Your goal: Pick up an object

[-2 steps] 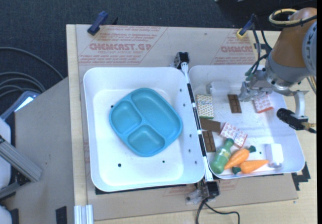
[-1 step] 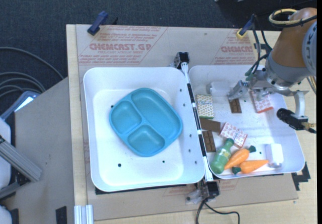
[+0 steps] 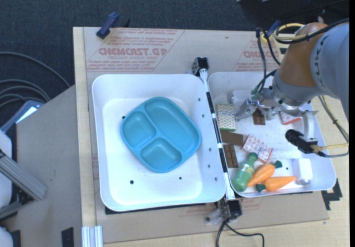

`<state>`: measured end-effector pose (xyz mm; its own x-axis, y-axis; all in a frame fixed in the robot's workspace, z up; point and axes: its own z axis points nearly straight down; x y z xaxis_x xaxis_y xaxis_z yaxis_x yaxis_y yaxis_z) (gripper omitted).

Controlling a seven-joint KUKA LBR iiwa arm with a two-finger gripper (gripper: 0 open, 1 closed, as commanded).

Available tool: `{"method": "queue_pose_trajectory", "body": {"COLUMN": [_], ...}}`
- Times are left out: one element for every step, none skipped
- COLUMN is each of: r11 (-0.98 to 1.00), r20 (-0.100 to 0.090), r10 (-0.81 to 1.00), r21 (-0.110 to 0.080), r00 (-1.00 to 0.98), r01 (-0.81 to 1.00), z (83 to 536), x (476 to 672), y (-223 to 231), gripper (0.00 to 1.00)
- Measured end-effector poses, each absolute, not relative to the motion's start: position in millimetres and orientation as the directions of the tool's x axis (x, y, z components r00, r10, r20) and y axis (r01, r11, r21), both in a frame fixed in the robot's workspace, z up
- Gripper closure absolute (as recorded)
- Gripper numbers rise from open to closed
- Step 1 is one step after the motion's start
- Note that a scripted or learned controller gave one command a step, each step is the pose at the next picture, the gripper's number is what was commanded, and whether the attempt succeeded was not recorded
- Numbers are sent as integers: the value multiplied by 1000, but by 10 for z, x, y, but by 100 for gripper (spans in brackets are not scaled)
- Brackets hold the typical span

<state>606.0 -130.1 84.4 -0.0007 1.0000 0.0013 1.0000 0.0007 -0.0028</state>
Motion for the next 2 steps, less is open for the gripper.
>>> {"method": "queue_pose_trajectory", "body": {"r11": [0,0], "r20": [0,-1], "r10": [1000,1000], "r21": [0,3], "r00": [0,0], "r01": [1000,1000], "z": [849,952], "x": [6256,6263], "y": [-1734,-1731], "gripper": [0,100]}}
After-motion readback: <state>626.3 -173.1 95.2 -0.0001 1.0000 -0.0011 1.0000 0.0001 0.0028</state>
